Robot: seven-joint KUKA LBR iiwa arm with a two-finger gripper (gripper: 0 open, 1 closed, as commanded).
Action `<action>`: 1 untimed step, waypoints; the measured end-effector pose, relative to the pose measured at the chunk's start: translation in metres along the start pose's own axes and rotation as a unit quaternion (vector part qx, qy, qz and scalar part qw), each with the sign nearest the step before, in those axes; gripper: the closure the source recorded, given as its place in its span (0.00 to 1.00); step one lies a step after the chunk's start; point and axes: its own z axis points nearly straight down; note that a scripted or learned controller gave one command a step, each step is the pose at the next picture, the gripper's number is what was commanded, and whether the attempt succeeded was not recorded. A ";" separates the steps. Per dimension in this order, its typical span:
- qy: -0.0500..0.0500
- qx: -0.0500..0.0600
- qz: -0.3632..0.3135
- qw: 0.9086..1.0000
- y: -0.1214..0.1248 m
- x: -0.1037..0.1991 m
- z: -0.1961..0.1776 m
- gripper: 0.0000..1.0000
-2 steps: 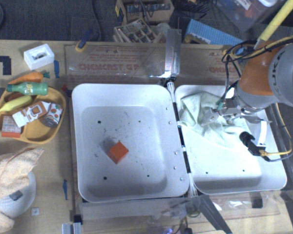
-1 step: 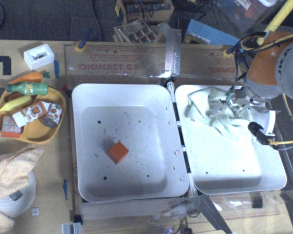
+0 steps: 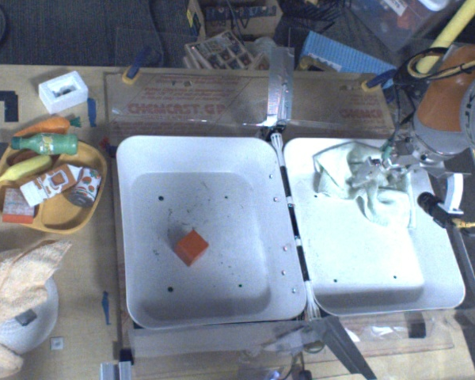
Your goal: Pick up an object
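Wooden bench (image 3: 71, 70) under the camera, cables and boxes piled on the dark floor beyond it, and two shallow white bins sit side by side in the middle. Take the left bin (image 3: 138, 165) as our marker. Inside it, a little below its middle, lies a small orange block (image 3: 192, 247), alone on the speckled floor of the bin and well apart from every wall. Touching the left bin's right wall is the right bin (image 3: 435, 291), and up in its far half lies a crumpled pale-green cloth (image 3: 376, 192). Over that cloth sits the gripper (image 3: 386, 167), coming in on the grey arm with its orange band (image 3: 442, 105) from the far right of the left bin. The gripper is low, right at the cloth, metal parts and folds all tangled together to the eye; whether the fingers are spread or pressed together, I cannot tell, and nothing is plainly pinched between them. To the left of the left bin, a yellow bowl (image 3: 63, 216) holds a green bottle (image 3: 49, 143) and assorted packets. Behind that bowl sits a small white box (image 3: 63, 92), and nearer the camera, a beige towel (image 3: 24, 279).
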 end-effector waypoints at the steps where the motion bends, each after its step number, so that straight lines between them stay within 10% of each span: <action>1: -0.007 -0.002 -0.038 0.999 -0.023 0.011 -0.001 0.00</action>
